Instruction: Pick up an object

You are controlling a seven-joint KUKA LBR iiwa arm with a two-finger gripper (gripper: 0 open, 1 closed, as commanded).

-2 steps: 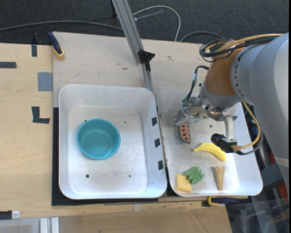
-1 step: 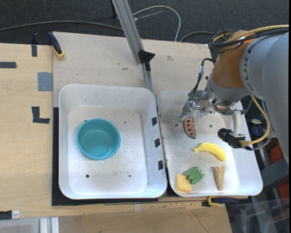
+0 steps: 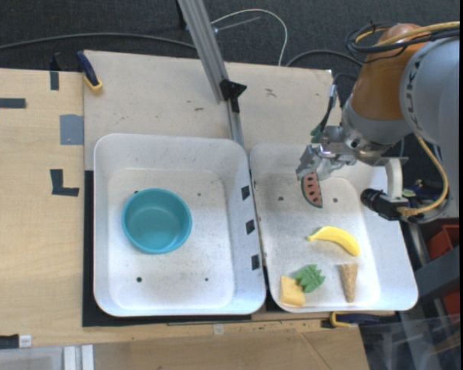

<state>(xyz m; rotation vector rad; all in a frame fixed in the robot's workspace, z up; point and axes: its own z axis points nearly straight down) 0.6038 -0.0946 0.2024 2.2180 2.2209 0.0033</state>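
Hovering gripper (image 3: pixel 315 163), grip state unreadable | watermelon slice (image 3: pixel 313 190) directly beneath | risk: thin slice skids sideways, fingers close on nothing

Two white bins are seen on the bench (image 3: pixel 162 99). A teal bowl (image 3: pixel 157 220) lies in the left bin (image 3: pixel 108 206). In the right bin (image 3: pixel 386 284), the tool (image 3: pixel 315 163) is poised at 12 o'clock, touching a watermelon slice (image 3: pixel 314 190); a banana (image 3: pixel 336 239), leaf (image 3: pixel 310 277), cheese (image 3: pixel 292 291) and cone (image 3: pixel 348 280) lie toward 6 o'clock.

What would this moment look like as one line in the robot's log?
gripper over right bin | above watermelon slice | grasp unconfirmed | banana untouched
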